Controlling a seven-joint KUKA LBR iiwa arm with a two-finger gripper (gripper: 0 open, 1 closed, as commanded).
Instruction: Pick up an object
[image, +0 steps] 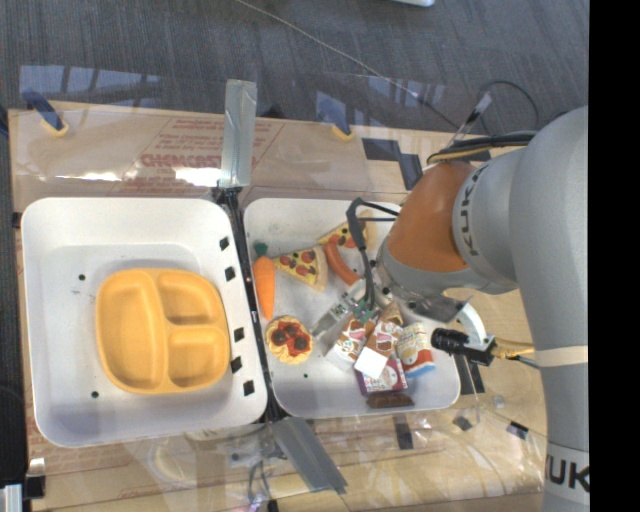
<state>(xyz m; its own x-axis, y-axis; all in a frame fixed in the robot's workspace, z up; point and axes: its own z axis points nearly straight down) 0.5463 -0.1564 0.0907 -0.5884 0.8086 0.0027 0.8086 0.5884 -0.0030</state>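
— Toy food (300, 264) is the lot to choose from; where does it lie?

— All of it is in the right-hand white bin (320, 395); taking that bin's middle as the dial's centre, an orange carrot (264, 285) lies lengthwise at 9 o'clock, close to the wall shared with the other bin; a pizza slice sits at about 10 o'clock, just beside the carrot; a small round dish of red and yellow food (288, 340) is at 8 o'clock.

— And nearer the arm?

— A red sausage (338, 264) lies at 12 o'clock, with a yellow piece I cannot name just above it; a huddle of small cartons and packets (372, 358), touching one another, lies around 5 o'clock; a dark brown bar (388, 399) sits at its lower edge, near the bin's wall.

— Where is the arm itself?

— The grey arm (520, 230), with its orange band (430, 220), reaches in from 3 o'clock and hangs over the right bin; the jaws point down near the bin's middle, by the cartons.

— Wide or narrow? Holding anything?

— I cannot tell how the jaws stand; the wrist and cables hide too much; no toy is seen between them.

— The other bin?

— The left white bin (40, 230) carries a yellow divided tray (160, 328), lying flat at its centre; both bins rest on the counter (120, 150), which is covered with clear sheeting.
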